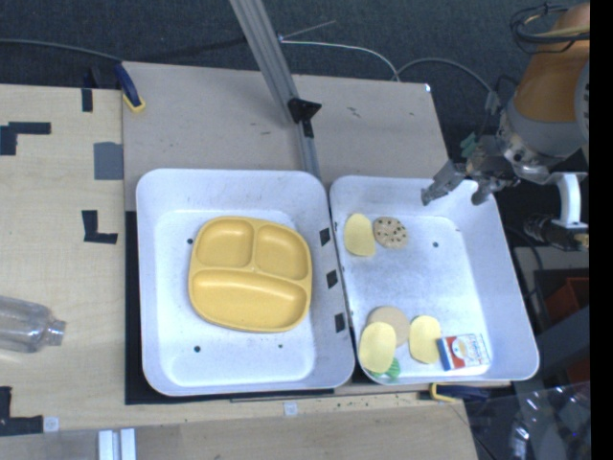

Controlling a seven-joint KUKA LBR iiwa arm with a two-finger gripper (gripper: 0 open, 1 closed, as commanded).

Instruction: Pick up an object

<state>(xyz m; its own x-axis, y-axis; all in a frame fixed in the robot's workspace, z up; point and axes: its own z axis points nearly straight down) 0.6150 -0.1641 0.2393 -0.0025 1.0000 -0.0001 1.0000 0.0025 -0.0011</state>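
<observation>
A robotics lab or test bench, seen from a fixed camera above. A plywood bench [278, 132] carries two shallow white bins [163, 257] side by side, set over a dark floor. Black tape marks [96, 226] sit on a paler board [48, 257] at the left, like calibration or placement marks. A slanted metal pole [263, 41] crosses the top, and thin cables [383, 63] trail across the floor. A grey and orange robot arm [551, 94] reaches in from the right. The bins hold toy props: a yellow divided plate [251, 274], play food pieces [360, 236], a small carton [465, 352]. A clear plastic bottle [27, 326] lies on the board.
</observation>
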